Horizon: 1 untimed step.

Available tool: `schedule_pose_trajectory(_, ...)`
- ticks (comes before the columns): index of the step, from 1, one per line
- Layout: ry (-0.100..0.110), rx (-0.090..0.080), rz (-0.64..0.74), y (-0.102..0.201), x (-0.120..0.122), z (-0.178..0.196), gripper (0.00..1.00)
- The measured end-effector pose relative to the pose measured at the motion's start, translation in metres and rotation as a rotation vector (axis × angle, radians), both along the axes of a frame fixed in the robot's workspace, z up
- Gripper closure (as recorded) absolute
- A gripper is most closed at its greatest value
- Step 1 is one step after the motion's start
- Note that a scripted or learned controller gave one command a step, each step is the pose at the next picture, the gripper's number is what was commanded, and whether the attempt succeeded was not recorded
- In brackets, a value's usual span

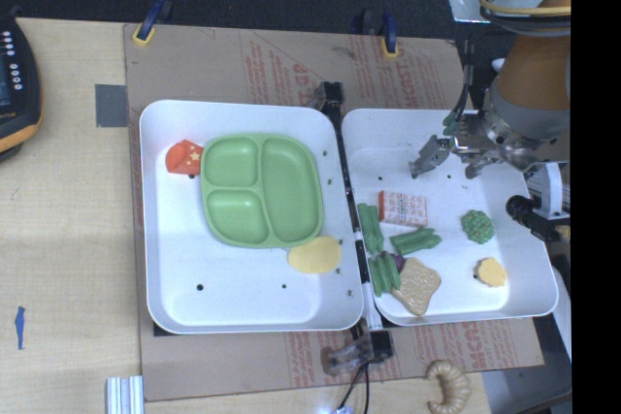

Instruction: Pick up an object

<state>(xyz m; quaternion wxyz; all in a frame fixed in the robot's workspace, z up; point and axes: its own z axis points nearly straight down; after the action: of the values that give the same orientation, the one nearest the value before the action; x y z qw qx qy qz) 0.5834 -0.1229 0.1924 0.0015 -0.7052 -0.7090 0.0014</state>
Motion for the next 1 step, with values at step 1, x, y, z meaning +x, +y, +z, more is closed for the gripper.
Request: schedule_pose_trajectory(1,0.003,-0.001,-0.001,-0.0277,-0.0282,-0.0182,0.0)
